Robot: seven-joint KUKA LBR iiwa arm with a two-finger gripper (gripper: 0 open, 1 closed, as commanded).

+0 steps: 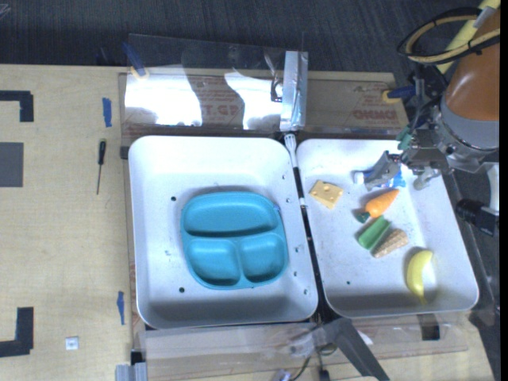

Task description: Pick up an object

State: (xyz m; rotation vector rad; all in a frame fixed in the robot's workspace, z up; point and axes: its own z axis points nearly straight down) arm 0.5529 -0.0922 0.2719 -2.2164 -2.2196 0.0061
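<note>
The claw [394,167] hangs over the right bin [452,292]; whether it is released or clenched I cannot tell. Just below lies the carrot [382,202], beside the green piece [371,232]. Such crowding risks a nudge instead of a clean grip.

Both white bins [151,213] look like smooth, slightly glossy plastic, as does the blue divided tray [234,238]. The worktop [55,236] at the frame's left seems matt pale wood. The upper panel [206,94] shines like clear plastic, possibly film.
</note>
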